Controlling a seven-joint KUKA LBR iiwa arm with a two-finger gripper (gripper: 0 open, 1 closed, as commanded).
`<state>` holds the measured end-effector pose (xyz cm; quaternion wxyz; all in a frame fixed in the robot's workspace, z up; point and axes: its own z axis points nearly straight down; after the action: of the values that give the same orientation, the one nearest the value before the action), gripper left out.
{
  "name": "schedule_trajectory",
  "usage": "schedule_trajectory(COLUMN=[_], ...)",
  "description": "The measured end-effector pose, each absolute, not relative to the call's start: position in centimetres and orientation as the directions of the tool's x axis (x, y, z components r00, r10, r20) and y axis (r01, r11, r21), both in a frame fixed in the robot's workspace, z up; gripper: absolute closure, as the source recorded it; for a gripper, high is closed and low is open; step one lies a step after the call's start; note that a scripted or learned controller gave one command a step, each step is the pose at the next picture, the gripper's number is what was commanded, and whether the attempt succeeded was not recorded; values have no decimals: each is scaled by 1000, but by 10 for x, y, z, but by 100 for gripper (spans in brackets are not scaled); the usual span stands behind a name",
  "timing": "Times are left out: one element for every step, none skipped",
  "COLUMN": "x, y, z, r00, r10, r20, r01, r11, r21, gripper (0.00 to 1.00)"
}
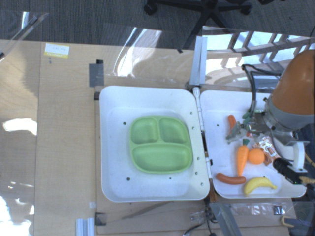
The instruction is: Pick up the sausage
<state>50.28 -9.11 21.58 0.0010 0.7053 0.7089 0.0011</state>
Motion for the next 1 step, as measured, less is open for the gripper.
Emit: schedule_trajectory(x=[558], y=[-108], z=[130], r00=[-54], r10=[999], r20=[0], r01=[999], r11=[54], r21=[3], gripper=[0])
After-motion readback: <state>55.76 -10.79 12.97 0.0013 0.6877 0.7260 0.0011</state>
